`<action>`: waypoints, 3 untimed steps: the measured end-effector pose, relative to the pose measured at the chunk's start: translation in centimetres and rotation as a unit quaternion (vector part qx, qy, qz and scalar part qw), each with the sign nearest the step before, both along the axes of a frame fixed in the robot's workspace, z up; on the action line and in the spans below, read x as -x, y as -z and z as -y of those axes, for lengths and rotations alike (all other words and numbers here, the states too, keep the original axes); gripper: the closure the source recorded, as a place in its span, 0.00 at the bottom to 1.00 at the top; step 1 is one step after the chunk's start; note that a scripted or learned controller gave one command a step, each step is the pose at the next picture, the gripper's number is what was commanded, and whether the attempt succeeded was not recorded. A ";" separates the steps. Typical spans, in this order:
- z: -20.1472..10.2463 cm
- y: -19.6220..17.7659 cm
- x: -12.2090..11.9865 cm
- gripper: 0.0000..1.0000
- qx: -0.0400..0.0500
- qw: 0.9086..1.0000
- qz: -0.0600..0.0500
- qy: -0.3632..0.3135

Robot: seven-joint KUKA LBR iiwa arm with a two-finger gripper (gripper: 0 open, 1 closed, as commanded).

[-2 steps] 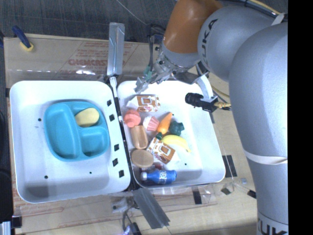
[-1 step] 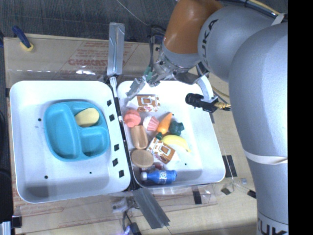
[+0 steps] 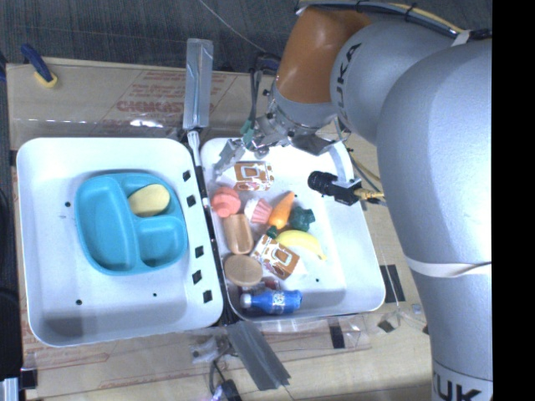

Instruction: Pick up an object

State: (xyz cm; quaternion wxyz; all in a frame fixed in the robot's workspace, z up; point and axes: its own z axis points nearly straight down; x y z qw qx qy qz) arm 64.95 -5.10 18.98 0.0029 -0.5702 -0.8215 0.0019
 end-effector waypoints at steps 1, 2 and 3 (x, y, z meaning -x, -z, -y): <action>0.0 -1.0 -0.1 1.00 0.000 1.000 0.000 -0.002; 0.0 -1.0 -0.1 0.00 0.000 1.000 -0.001 -0.002; 4.9 8.0 4.2 0.00 0.000 0.997 -0.001 -0.082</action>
